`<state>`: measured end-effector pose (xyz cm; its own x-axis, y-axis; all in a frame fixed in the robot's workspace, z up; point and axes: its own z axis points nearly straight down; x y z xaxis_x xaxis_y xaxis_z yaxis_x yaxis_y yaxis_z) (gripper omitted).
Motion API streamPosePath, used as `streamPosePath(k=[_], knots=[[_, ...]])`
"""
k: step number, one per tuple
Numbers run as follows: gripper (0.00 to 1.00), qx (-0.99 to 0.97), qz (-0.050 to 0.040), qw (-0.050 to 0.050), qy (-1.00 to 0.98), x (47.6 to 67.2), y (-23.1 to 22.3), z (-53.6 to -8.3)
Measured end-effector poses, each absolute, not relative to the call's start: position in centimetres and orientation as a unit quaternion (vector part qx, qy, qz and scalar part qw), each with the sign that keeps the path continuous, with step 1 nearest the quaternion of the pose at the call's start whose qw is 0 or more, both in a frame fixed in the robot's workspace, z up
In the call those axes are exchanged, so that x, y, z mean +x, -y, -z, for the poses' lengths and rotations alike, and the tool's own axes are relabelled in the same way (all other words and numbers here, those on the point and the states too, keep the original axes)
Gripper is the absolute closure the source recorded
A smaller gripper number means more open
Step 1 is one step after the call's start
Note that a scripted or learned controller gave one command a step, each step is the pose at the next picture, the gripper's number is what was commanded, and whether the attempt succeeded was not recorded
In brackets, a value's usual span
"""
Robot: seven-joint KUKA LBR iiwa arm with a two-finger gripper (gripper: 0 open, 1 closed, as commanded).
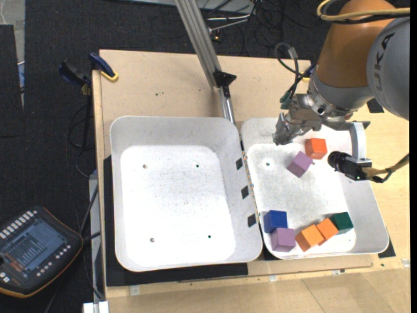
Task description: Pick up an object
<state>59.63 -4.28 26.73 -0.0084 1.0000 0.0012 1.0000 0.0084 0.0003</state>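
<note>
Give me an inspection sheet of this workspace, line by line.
Surface: wooden bench bearing left bin and right bin.
Job's things: in right bin, orange block, purple block near the far end; blue block, second purple block, second orange block, green block along the near edge.
Clutter: blue clamp at bench corner.
Grippers: gripper above right bin's far end, holding nothing seen.
Cables: on floor beyond bench.
Surroundings: pendant on floor.

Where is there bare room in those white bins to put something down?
The left bin has a wide bare floor. In the right bin, the middle lies free between the purple block near the pincer and the crowded front row beginning at the blue block.
</note>
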Motion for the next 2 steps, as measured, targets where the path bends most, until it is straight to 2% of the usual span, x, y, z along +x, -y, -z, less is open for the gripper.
streamPosePath(k=[1,2], knots=[[1.0,-0.704,-0.0002,0.002,0.71,60.2,-1.8,-24.9],[1.0,-0.704,-0.0006,0.002,0.71,60.0,-7.4,-23.2]])
